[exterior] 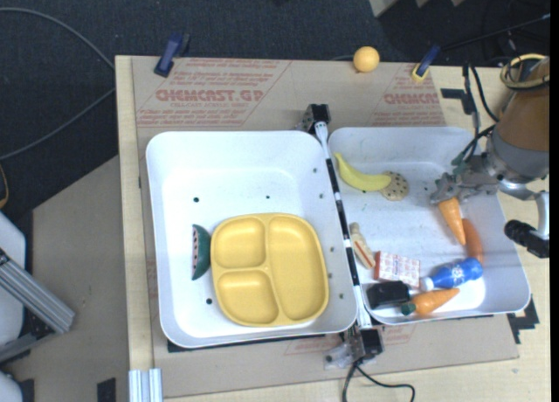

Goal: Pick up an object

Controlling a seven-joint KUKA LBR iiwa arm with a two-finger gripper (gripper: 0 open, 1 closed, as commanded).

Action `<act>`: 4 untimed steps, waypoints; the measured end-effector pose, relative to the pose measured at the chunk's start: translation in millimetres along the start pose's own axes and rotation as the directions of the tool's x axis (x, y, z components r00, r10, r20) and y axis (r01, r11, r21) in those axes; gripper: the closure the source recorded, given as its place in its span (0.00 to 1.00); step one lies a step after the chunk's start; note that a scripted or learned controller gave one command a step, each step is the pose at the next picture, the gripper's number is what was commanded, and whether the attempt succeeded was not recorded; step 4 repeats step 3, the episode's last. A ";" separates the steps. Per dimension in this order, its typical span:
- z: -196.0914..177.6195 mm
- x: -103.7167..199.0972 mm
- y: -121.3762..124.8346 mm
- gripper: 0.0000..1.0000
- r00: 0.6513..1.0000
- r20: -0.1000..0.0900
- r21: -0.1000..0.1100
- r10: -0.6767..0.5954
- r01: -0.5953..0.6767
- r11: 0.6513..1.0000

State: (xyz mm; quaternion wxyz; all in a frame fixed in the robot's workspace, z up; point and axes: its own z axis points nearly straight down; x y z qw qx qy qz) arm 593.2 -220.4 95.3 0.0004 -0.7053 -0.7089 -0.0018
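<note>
My gripper (452,186) hangs low over the right bin (419,142), near its right wall, at the end of the grey arm with the orange band (524,116). Just below it lies an orange carrot (451,215), with a second orange piece (472,239) beside that. Whether the gripper touches the carrot is unclear. To its left lie a banana (362,178) and a round cookie (397,186). Toward the bin's front sit a blue bottle (454,273), another carrot (434,301), a black block (389,293) and a red-and-white packet (397,266).
The left bin (227,160) holds a yellow divided plate (266,269) and a watermelon slice (201,252). A small bun-like item (360,247) lies by the divider between the bins. An orange ball (366,58) and blue clamps (170,55) sit at the bench's back edge.
</note>
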 end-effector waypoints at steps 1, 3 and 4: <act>10.6 50.7 25.6 1.00 1.000 0.004 -0.001 0.004 -0.004 1.000; -89.6 177.9 15.0 1.00 1.000 0.002 0.001 0.003 -0.003 1.000; -89.6 177.9 15.0 1.00 1.000 0.002 0.001 0.003 -0.003 1.000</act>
